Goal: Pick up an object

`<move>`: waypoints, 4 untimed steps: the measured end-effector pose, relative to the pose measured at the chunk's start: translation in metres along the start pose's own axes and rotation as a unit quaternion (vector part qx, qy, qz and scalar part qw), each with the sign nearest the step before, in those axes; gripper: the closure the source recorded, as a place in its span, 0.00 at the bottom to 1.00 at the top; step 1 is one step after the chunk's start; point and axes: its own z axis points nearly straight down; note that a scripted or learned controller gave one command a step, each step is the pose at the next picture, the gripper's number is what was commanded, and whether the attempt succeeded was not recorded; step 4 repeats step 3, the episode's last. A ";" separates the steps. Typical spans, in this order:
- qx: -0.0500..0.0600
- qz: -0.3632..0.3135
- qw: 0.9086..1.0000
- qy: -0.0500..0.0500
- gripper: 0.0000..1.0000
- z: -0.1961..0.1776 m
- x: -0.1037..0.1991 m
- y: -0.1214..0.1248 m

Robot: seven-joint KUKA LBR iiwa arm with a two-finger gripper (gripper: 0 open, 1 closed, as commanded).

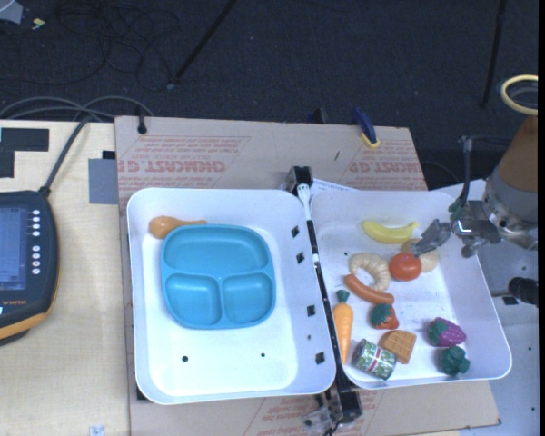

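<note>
Grey fingers [433,236] partly hide a pale toy [429,262].

Glossy plastic-looking blue plate [218,273], smooth white bins [213,375], matt, probably cardboard, sheet [254,153]

1. Arm [525,166] is cut off at the right edge of the frame.
2. Handheld pendant [14,262] is cropped by the left edge.
3. Pale item [430,262], lower right, is partly hidden behind the tomato [405,266]; its kind cannot be told.
</note>
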 end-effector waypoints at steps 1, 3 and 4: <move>0.006 -0.001 1.000 0.003 0.00 0.081 0.073 -0.062; -0.007 0.007 1.000 -0.005 1.00 0.087 0.116 -0.082; -0.007 0.007 1.000 -0.005 1.00 0.087 0.116 -0.082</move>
